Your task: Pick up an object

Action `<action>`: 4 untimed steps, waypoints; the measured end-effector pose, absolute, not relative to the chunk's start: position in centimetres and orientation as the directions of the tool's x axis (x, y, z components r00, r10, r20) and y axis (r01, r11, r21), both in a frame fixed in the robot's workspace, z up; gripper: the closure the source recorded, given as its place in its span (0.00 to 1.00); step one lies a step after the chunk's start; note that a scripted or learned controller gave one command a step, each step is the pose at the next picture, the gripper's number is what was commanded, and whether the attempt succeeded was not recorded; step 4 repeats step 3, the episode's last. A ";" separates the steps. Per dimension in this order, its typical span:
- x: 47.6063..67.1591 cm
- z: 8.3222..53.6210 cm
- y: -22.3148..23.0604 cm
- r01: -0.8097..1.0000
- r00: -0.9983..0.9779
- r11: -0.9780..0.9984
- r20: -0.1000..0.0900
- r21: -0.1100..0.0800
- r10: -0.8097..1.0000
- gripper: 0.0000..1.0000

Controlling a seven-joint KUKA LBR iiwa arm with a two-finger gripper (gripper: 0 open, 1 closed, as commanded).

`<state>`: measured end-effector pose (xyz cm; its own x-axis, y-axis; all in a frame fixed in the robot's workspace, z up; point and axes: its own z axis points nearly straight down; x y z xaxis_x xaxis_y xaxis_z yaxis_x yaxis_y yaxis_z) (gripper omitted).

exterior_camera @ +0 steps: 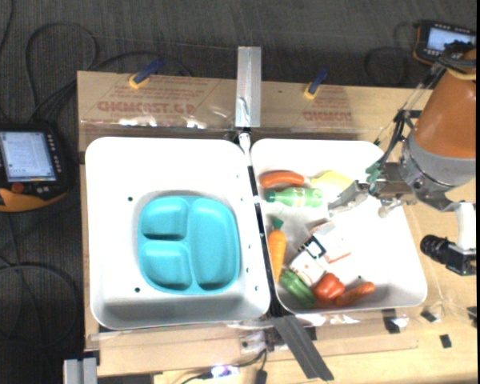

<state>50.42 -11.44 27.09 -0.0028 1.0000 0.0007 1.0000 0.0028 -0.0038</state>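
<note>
My gripper [343,198] reaches in from the right and hangs over the upper middle of the right bin [400,238]. Its tip is close beside a yellow toy [328,180] and a green bottle [294,197]. Nothing shows in its grasp. An orange sausage [282,178] lies just above the bottle. Lower in the bin lie a carrot [277,246], a white box [322,249], a red pepper [329,286], a green vegetable [295,288] and a reddish-orange piece [357,292].
The left bin [112,214] holds a blue divided tray [188,242]. A metal post [248,86] stands behind the wall shared by the bins. A tablet-like pendant [22,162] lies on the floor at the left. The arm's orange band [454,118] rises at the right.
</note>
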 end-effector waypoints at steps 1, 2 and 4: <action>48.2 13.7 -9.4 0.996 -0.087 0.087 0.002 -0.006 0.996 0.00; 52.5 10.0 -12.5 0.997 -0.077 0.077 -0.005 0.020 0.997 0.00; 49.4 9.6 -10.9 0.999 -0.023 0.023 -0.014 0.036 1.000 0.00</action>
